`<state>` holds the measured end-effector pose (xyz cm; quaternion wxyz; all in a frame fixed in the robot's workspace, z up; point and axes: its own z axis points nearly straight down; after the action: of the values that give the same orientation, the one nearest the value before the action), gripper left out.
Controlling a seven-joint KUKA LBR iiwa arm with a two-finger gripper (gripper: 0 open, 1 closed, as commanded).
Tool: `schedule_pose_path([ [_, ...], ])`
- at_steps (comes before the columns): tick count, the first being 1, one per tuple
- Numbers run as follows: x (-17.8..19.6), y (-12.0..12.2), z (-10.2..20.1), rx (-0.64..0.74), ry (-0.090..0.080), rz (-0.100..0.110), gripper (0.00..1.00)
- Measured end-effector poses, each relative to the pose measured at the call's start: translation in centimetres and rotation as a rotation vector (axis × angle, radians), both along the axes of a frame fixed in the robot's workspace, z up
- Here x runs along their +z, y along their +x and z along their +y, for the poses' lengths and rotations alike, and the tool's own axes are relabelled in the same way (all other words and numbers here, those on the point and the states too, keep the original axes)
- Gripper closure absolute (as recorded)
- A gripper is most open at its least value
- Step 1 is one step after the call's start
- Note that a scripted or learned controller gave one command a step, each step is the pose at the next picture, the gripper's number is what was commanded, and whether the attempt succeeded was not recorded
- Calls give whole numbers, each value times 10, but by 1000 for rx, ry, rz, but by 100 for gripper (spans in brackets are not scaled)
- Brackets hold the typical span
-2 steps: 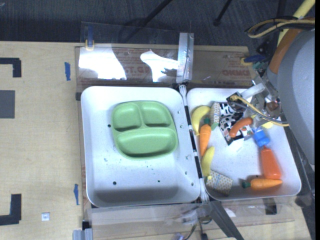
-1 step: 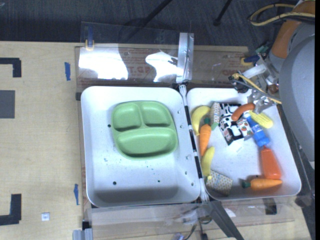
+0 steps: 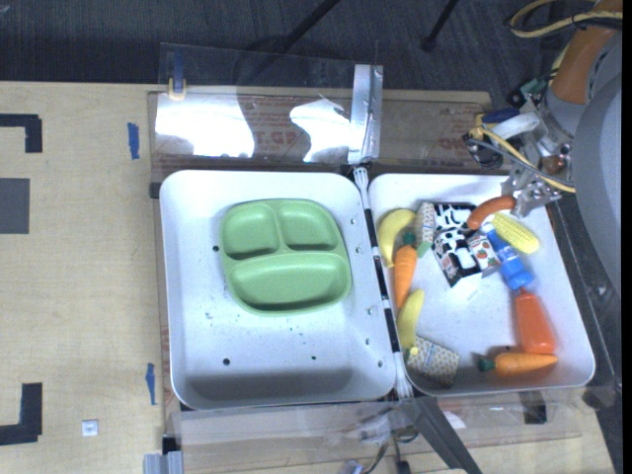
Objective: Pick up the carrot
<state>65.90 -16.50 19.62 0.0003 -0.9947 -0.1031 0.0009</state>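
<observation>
Counting two carrots point(image 3: 403, 270) point(image 3: 523, 362), right bin point(image 3: 583, 349)

Counts by kind
Two bins point(image 3: 188, 265) point(image 3: 573, 363), one green tray point(image 3: 286, 253), two carrots point(image 3: 404, 273) point(image 3: 523, 362), two bananas point(image 3: 393, 227) point(image 3: 410, 316), one corn cob point(image 3: 516, 232).

A green divided plate point(image 3: 286, 253) is lying in the left bin point(image 3: 188, 363); a black-and-white carton point(image 3: 454, 240) and corn cob point(image 3: 515, 232) are sitting in the right bin point(image 3: 573, 363).

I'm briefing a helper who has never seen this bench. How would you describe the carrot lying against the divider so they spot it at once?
Find the right bin. Along its left wall, the carrot lies lengthwise between two bananas: banana above, banana below. It is orange, slim and tapering, while they are yellow.
</observation>
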Motion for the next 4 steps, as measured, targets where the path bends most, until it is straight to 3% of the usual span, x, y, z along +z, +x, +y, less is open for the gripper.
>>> schedule_pose_path([
  [1,21,0,-5,0,0,-1,100],
  [2,11,1,-20,21,1,2,100],
  [4,23,-3,-20,-3,0,1,100],
])
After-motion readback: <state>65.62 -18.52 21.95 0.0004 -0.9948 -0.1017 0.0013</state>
